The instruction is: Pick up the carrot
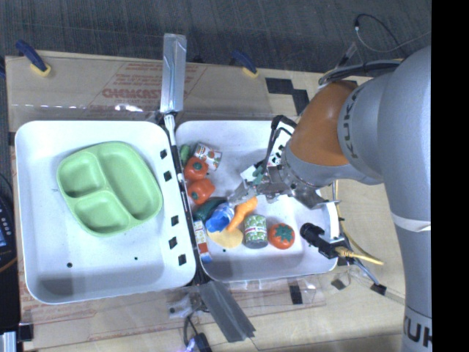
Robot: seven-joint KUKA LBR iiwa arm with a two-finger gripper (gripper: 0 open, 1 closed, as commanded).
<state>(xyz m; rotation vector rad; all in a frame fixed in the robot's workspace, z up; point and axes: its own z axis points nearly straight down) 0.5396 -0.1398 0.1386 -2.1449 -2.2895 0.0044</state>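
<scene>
You see the carrot (242, 213) lying tilted in the right bin (220, 132), its upper end just below the gripper (251, 187). You cannot tell the state of the tool from this angle, and nothing shows it gripping the carrot. A small green-labelled can (255, 232) stands just beside the carrot's right, with a tomato (281, 235) next to it; the can's label is too small to read. A blue item (219, 218) touches the carrot's left. Further up lies a can with a red label (207, 156), its writing unreadable. The left bin (29, 218) holds a green divided plate (110, 188). Red lettering on the cardboard (132, 79) behind is blurred.
</scene>
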